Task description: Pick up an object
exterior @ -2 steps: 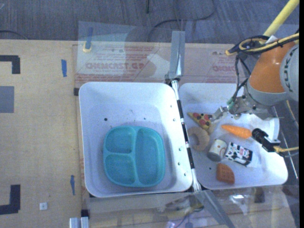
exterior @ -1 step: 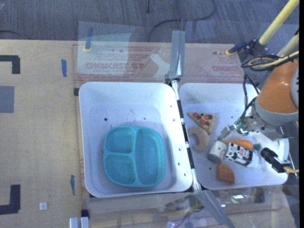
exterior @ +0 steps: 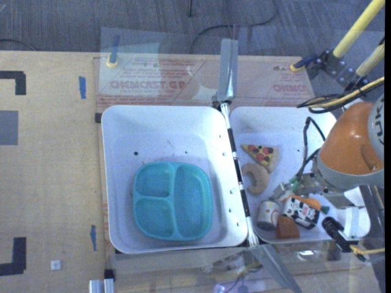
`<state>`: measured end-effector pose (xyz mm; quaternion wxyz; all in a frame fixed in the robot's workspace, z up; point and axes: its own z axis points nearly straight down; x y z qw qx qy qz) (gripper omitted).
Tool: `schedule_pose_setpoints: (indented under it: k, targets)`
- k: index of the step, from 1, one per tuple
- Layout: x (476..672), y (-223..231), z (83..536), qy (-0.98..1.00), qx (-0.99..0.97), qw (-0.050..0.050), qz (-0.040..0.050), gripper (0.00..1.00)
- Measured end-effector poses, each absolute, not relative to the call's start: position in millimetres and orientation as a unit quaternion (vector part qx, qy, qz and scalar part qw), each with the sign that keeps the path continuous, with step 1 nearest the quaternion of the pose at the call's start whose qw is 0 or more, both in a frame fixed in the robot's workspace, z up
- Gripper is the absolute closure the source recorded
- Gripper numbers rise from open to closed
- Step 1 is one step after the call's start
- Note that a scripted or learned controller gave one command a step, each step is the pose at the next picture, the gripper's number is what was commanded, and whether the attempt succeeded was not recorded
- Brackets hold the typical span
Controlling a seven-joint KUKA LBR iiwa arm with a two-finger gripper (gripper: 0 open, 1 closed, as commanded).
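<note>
Arm hangs over right bin; gripper among toys.

robot lab: plywood bench, two white bins, blue tape marks, cables on grey carpet.

The grey arm with its orange band reaches in from the right, end effector lowered, wrist bent downward.

Divided tray in left bin, pizza slice behind croissant in right bin
</note>
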<state>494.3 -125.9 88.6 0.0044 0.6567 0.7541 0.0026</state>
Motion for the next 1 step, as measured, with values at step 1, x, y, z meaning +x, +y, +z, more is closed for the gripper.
schedule_pose_setpoints:
  k: [1]
  targets:
    - [495.9, -130.2, 99.8, 0.751, 0.660, 0.009, 0.0037, 1.00]
